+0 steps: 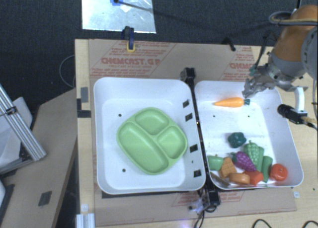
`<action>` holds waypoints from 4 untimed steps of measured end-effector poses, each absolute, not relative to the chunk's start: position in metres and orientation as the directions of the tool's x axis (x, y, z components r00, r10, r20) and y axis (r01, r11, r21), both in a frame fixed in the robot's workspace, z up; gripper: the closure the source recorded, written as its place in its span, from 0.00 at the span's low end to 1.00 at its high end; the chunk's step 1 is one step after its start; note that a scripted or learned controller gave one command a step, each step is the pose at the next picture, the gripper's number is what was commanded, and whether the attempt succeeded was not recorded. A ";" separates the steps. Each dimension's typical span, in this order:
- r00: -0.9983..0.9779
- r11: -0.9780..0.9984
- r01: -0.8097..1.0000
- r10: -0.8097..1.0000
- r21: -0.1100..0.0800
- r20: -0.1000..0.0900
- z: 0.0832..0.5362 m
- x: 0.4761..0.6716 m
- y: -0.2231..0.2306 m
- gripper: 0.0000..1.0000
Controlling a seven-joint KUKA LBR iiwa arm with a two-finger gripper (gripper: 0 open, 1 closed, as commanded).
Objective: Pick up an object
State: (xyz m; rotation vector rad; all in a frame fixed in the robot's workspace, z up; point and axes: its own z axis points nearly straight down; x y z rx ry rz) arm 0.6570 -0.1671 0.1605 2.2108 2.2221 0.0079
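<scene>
An orange toy carrot (228, 103) with a green stem lies near the far edge of the right bin (268, 122). My gripper (250, 91) hangs just above and to the right of the carrot's stem end, pointing down at it. No object is seen between the fingers. A pile of toy food fills the bin's near corner: a dark green piece (237, 139), purple grapes (243, 160), a green ridged vegetable (254, 153), a red tomato (278, 172) and several orange and green pieces.
The left bin (109, 122) holds a light green divided plate (151, 140). Black clips (189, 74) join the two bins along the middle. A blue clamp (129, 37) and a metal sheet (118, 4) sit beyond the bench.
</scene>
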 end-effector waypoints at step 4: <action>-0.008 0.008 1.000 1.000 0.003 0.000 0.230 0.666 -0.084 1.00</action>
